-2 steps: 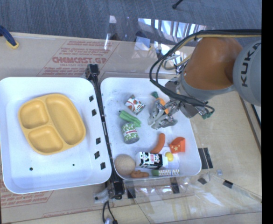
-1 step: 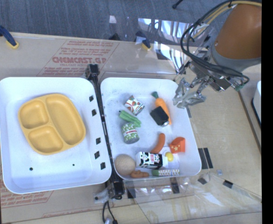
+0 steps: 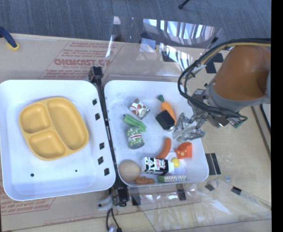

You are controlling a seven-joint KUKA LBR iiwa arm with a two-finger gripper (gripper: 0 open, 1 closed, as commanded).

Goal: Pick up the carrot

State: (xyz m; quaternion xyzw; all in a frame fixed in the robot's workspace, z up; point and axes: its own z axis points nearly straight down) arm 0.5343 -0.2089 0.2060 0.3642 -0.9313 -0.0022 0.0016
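Observation:
The carrot [image 3: 168,108] is orange with a green top and lies in the upper middle of the right bin [image 3: 114,93], partly resting on a small black block [image 3: 164,121]. My gripper [image 3: 188,128] hovers just right of and below the carrot, over the bin's right side. Its metal fingers [image 3: 181,122] look spread, and I see nothing between them. The grey arm with its orange band reaches in from the right.
The right bin also holds a red-and-white can [image 3: 139,108], a pea pod [image 3: 134,122], a can of peas [image 3: 135,137], a sausage [image 3: 165,147], a red piece [image 3: 184,150], a cow-print carton [image 3: 155,165] and a beige ball [image 3: 128,170]. A yellow divided plate [image 3: 53,127] sits in the left bin.

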